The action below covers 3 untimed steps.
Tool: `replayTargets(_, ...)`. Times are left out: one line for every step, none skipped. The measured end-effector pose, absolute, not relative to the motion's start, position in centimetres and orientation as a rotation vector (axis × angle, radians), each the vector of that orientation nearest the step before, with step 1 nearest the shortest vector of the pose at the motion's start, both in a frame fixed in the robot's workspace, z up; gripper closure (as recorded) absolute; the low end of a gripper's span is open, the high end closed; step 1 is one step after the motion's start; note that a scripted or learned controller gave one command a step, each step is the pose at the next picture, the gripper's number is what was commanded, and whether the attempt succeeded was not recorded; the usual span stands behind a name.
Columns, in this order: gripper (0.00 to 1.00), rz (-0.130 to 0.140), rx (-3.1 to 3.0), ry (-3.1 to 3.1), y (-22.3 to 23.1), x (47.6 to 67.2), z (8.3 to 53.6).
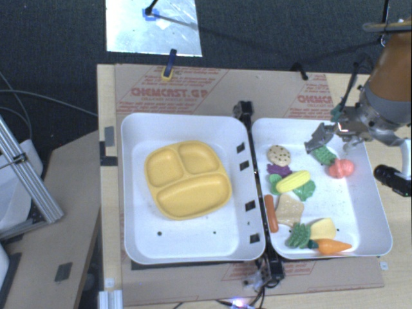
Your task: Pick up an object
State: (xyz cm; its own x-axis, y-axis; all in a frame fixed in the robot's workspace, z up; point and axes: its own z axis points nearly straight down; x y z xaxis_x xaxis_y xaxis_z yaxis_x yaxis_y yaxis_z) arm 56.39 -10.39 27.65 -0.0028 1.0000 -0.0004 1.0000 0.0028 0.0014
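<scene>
While the grey two-finger gripper [333, 140] hangs with its fingers spread wide and nothing between them, the crinkled green plastic leaf [324, 154] lies right under its tips and the pink rounded toy [342, 168] just below-right. A good grasp probably means dropping straight down and centring before closing. Further below-left, more toy food crowds the right shallow white bin [372, 205]; far left, a yellow divided plate [188, 179] sits in the left white bin [132, 172].

The arm [385, 102] is grey with a broad orange band above the wrist and dull metal jaws.
</scene>
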Motion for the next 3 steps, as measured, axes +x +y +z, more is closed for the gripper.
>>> replayTargets(0.00,-0.014,2.234,2.228,-11.7,49.8,12.9)
replayTargets(0.00,0.004,2.213,2.226,-9.7,55.4,8.2)
replayTargets(0.00,0.007,2.210,2.229,-0.3,49.5,19.0)
